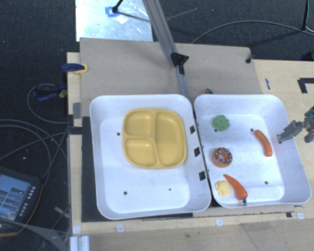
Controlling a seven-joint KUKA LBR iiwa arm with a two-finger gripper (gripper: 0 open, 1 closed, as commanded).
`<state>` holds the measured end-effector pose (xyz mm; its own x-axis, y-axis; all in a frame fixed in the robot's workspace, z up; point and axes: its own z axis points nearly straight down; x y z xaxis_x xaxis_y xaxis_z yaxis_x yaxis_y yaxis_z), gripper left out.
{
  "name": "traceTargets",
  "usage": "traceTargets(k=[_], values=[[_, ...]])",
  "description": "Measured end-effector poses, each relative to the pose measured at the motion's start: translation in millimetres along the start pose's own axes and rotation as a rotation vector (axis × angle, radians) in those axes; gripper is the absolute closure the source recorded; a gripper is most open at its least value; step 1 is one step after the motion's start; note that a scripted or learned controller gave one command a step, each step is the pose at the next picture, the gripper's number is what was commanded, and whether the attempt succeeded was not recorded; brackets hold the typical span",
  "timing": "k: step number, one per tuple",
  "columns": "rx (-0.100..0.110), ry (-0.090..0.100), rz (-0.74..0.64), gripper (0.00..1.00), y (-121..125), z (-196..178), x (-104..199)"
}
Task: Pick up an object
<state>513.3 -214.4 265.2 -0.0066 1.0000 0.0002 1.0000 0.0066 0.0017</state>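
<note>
Camera view shows my gripper [303, 130] at the far right, hanging just past the outer rim of the right bin [298, 161]. I cannot tell how it is set, wide or narrow, and nothing sits in it. The closest thing to me is the orange sausage [263, 142], a little way inside the rim, with bare white floor all round it. Farther in from me are the green broccoli [220, 123] and the brown donut [222, 157]. Down near the bin's front edge lie the red pepper [235, 186] and a small yellow piece [223, 188], just beside each other. Farthest from me, the left bin [110, 192] holds a yellow plate [154, 138] with lots of room around it.
</note>
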Motion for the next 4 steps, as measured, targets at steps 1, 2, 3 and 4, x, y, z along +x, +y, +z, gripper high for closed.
traceTargets(k=[1, 2, 3, 4], values=[[0.000, 0.000, 0.001, 0.00, 0, 0, 0], [0.004, 0.001, 0.006, 0.00, -8, 46, 4], [0.005, 0.001, 0.006, 0.00, -10, 88, 7], [0.004, 0.001, 0.006, 0.00, -4, 133, 6]])
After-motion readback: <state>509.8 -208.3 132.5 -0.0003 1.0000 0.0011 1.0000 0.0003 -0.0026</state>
